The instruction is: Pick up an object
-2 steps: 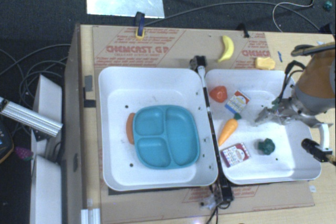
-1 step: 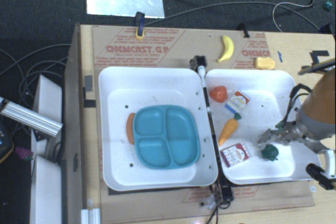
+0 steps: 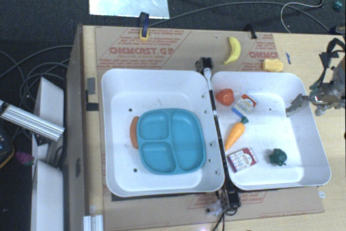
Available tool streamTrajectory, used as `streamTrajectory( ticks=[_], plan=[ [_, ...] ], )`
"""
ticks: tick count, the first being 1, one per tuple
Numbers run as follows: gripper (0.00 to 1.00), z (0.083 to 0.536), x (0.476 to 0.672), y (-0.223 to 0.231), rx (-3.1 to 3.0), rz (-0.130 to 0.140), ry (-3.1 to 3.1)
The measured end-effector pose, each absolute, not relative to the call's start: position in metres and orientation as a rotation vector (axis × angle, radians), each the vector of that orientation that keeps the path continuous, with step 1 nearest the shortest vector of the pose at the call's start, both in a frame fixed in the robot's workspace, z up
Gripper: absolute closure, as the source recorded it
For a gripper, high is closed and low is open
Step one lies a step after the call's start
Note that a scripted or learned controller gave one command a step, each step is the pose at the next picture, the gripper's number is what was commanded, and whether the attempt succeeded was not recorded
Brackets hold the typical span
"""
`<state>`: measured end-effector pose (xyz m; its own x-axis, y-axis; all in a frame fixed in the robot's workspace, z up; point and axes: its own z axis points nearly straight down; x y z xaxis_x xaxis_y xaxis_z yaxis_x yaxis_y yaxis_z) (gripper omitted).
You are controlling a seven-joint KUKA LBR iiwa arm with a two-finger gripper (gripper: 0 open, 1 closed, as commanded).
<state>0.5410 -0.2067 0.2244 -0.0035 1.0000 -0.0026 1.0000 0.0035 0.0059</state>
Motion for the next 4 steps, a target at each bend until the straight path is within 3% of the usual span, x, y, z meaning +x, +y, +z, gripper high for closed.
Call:
streamTrajectory(
  ticks=[1,2,3,4],
  plan=[
    [0.00,0.132,0.504,-0.181,2.220,0.000,2.223],
    [0.00,0.092,0.487,-0.152,2.218,0.001,2.224],
    [0.00,0.226,0.578,-0.122,2.214,0.005,2.223],
    [0.00,0.085,0.505,-0.163,2.220,0.000,2.221]
  ],
)
